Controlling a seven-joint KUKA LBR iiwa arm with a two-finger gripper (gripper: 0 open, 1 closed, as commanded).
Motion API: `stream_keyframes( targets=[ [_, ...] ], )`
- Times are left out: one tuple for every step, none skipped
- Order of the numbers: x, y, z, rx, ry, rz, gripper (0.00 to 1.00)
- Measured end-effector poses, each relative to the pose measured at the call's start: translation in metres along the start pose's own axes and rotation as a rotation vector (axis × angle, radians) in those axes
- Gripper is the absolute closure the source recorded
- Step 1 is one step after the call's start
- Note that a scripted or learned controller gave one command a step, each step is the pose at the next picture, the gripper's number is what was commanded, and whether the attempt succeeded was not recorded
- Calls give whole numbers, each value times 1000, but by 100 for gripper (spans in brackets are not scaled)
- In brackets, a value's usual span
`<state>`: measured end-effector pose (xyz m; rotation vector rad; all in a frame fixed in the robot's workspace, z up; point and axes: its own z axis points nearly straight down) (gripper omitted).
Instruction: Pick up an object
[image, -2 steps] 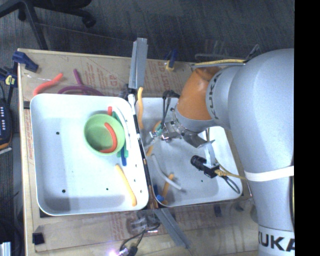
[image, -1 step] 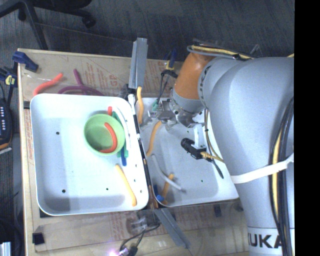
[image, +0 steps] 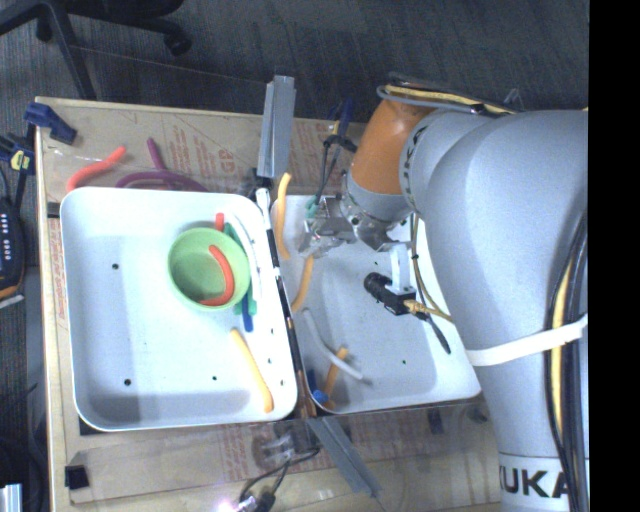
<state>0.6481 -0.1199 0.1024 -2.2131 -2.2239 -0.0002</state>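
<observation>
A: What takes up the most room?
B: The grey arm, filling the right side over the right bin. The left bin sits at centre left on the worktop.
A: And the hand?
B: The hand is low at the right bin's upper left corner; I cannot tell whether it grips anything.
A: Things to pick?
B: A green bowl with a red strip in the left bin, a yellow stick below it, and a white piece low in the right bin.
</observation>
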Motion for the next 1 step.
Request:
stream_keyframes(
  targets=[
    [51, 9, -90, -1, -3, 139, 100]
  ],
)
